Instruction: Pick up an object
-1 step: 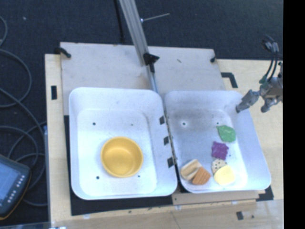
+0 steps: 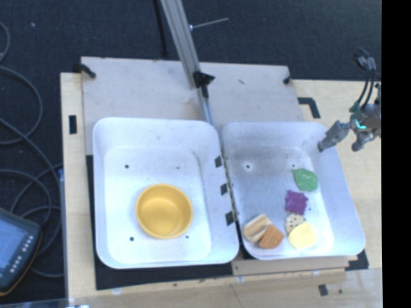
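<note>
The right bin [image 2: 257, 143] holds a green lump [image 2: 306, 179], a purple piece [image 2: 296, 202], a small speckled cream piece [image 2: 293, 222], a yellow rounded piece [image 2: 302, 235], an orange piece [image 2: 271, 237] and a tan bread-like piece [image 2: 256, 226], all clustered in its near right corner. A yellow bowl [image 2: 164, 210] sits upright in the left bin [image 2: 115, 140]. My gripper [image 2: 345, 139] hovers over the right bin's far right rim, up and to the right of the green lump. It is open, its two fingers spread, with nothing between them.
A slanted metal post [image 2: 183, 34] rises from the bench behind the seam between the bins. Cables lie on the dark floor at the left, beside a handheld screen [image 2: 13, 249]. The bench's wooden edge runs around both bins.
</note>
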